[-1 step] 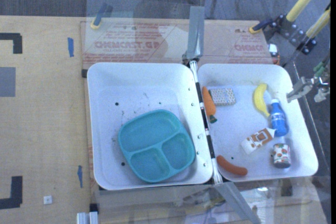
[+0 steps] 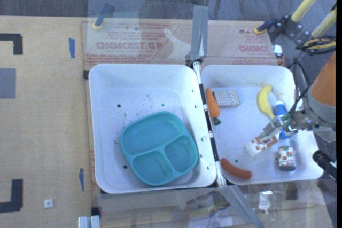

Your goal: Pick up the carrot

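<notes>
Claw [image 2: 286, 126] low over the right bin [image 2: 251, 73] near its right wall, grip state can't tell, above a blue-capped bottle [image 2: 263, 142] beside a banana [image 2: 264, 99] and small can [image 2: 286, 158]; carrot [image 2: 213, 105] well apart, against that bin's left wall.

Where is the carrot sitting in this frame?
The carrot lies in the right bin, against its left wall, just left of the grey sponge and up-frame of the sausage.
</notes>
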Action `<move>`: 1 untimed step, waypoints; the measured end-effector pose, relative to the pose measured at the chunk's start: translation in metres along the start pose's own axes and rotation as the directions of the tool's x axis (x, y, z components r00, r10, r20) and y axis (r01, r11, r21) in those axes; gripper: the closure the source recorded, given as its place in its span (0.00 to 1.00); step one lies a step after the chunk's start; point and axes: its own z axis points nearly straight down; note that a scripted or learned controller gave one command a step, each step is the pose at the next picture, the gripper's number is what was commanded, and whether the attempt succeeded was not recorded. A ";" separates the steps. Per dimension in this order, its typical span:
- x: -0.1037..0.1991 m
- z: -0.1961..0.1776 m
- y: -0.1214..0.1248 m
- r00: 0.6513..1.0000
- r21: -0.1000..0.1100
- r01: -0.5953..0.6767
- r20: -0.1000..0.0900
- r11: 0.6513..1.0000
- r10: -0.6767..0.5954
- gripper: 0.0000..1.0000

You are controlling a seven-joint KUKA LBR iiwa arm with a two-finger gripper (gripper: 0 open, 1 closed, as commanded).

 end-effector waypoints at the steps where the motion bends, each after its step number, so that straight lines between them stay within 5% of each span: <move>1: 0.049 0.064 0.010 0.900 -0.003 0.437 0.004 0.900 -0.437 0.00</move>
